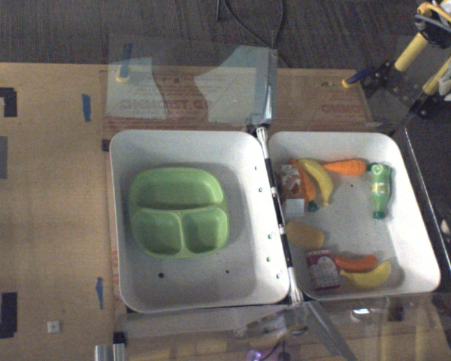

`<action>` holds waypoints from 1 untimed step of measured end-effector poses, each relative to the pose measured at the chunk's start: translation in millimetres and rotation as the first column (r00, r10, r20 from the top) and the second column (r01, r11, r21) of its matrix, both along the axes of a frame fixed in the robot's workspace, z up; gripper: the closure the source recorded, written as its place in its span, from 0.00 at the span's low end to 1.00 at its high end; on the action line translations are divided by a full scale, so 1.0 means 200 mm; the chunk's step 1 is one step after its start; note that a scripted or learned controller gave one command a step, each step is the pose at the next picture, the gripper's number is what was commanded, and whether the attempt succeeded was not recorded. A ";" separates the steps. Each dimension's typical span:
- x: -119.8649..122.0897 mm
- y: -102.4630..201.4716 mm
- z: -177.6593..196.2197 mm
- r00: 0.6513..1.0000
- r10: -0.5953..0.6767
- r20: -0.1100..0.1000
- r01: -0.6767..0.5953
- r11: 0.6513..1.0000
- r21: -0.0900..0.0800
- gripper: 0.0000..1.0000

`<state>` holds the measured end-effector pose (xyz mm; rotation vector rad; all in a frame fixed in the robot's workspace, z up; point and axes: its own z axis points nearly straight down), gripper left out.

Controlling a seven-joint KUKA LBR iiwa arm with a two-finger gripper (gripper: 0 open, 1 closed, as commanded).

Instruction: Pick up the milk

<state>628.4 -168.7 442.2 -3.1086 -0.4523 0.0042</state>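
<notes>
Bins, two and white, sit side by side on the bench (45,201). The left bin (135,284) holds a green divided plate (179,210), lying flat near its middle. The right bin (413,239) holds all the small items. We see two small cartons there, and the labels are too blurred for us to tell which is the milk. A brown-and-white carton (289,181) lies at the bin's left wall in the far half, touching a carrot (307,190) and just beside a banana (320,180). A red-and-white carton (323,268) lies near the front edge, with a second carrot (355,262) and a second banana (370,277) just to its right. Between the two cartons rests a pale yellow, rounded item (304,235). A third carrot (345,167) lies along the far side, and a green bottle (380,190) lies near the right wall. Both cartons rest on the bin floor, with nothing gripping them. We cannot tell how the jaws of the gripper stand. Yellow-handled hardware (428,28) stands beyond the bench at the far right corner.
</notes>
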 end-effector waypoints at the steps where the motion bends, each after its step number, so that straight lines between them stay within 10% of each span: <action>1: 0.13 0.21 -0.04 0.995 0.101 0.004 -0.101 0.995 -0.001 1.00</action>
